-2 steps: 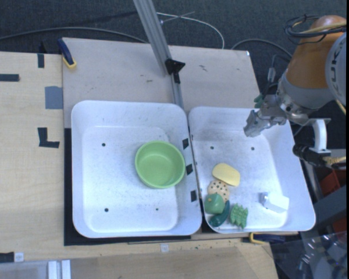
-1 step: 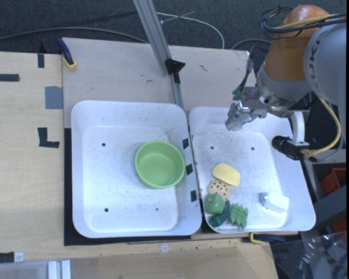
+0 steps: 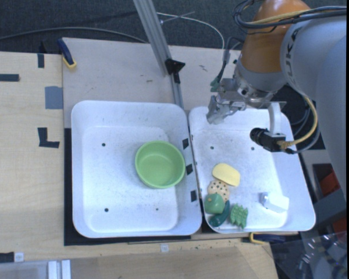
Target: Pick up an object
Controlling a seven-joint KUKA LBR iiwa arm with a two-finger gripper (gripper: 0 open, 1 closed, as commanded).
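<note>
Found the hand (image 3: 218, 114) hanging over the far end of the right bin (image 3: 294, 173), close to the rim shared with the left bin (image 3: 81, 156). Could not tell whether released or clenched; saw nothing grasped in it.

Counted a cluster of small toys on the bin floor, well apart from the hand, toward the camera from it, near the bin's front corner. Noted first a yellow piece (image 3: 225, 174), smooth and rounded, lying closest to the hand. Saw just beyond it, touching or nearly so, a tan spotted piece (image 3: 218, 189) with dark dots. Saw pressed against that a round green piece (image 3: 214, 203), glossy, with a teal piece (image 3: 220, 218) tucked against its near side. Noted beside these a spiky green leaf (image 3: 239, 215), jagged at the edges, near the front rim. Could not make out what the toys were meant to be.

Spotted a small white block (image 3: 273, 201) apart from the cluster, further toward the arm's side of the bin, hard to tell from the white floor.

Saw a green bowl (image 3: 160, 164), upright and pale lime, in the left bin, away from the hand and across the shared rim. Found both bins resting on the light wooden table (image 3: 104, 68).
</note>
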